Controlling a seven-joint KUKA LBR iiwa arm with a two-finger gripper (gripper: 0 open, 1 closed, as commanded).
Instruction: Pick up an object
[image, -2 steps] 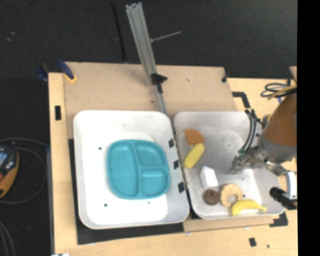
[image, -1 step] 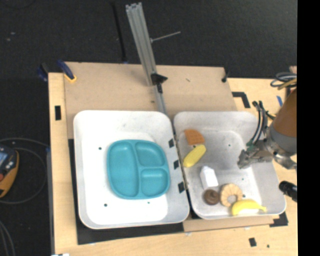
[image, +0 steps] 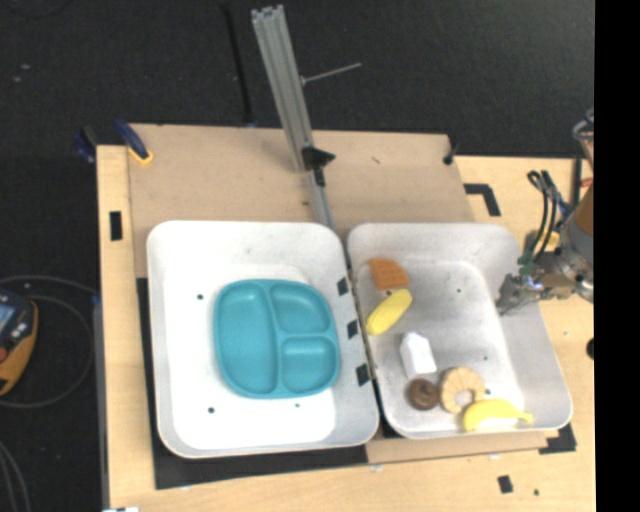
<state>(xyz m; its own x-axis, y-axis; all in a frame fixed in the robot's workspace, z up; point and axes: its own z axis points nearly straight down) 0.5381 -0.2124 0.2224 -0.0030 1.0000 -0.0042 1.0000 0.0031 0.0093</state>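
Observation:
The right bin (image: 520, 340) holds several small items: an orange piece (image: 388, 273) at the back left, a yellow oblong piece (image: 388, 312) just in front of it, a white block (image: 417, 353), a brown round piece (image: 422, 393), a tan round piece (image: 463, 386) and a yellow banana-like piece (image: 493, 414) at the front. My gripper (image: 517, 291) hangs over the bin's right rim, apart from all of these items. Nothing is seen between its fingers.
The left bin (image: 180, 300) carries a turquoise divided plate (image: 276, 337). A grey metal post (image: 285, 90) rises behind the bins. Cables hang at the arm's wrist (image: 548, 215). Bare bench wood lies behind and in front of the bins.

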